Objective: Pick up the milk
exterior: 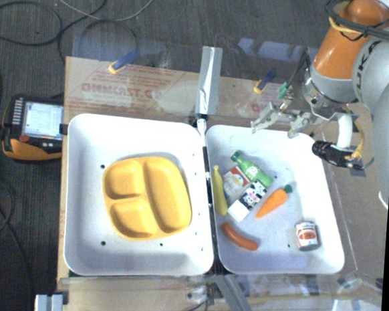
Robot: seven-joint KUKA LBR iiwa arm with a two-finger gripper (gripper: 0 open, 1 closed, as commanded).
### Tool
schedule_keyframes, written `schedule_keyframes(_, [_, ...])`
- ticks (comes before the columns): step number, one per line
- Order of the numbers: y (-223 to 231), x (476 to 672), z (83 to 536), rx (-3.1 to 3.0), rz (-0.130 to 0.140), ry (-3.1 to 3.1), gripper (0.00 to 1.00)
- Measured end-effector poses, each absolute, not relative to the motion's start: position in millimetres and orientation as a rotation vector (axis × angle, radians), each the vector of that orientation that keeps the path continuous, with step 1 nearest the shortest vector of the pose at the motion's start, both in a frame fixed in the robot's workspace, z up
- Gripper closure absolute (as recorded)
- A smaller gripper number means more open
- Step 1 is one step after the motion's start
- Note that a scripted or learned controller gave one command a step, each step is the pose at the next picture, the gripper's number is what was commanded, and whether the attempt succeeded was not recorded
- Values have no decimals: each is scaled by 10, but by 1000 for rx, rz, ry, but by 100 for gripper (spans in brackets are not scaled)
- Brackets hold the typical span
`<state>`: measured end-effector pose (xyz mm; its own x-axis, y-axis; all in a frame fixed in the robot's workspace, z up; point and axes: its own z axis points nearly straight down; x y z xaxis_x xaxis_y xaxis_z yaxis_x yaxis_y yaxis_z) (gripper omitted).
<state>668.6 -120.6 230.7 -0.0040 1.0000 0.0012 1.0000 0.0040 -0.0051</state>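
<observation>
The milk (246,201), a small cow-patterned carton (black and white), lies flat mid right bin.

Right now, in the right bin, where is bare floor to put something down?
In the right bin, bare floor lies along the far wall under the gripper, and at the near edge between sausage and can. The middle is crowded: bottle, milk, carrot, banana.

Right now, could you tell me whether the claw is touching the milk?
Apart. The camera view shows the claw above the right bin's far rim, with bare white bin floor between it and the milk.
</observation>
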Motion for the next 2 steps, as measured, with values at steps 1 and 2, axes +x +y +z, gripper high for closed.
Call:
schedule_keyframes(1, [-1123,6077,1364,-2147,4,-2290,0])
schedule_keyframes(2, [-1105,5826,1085,-2125,-20,-2342,0])
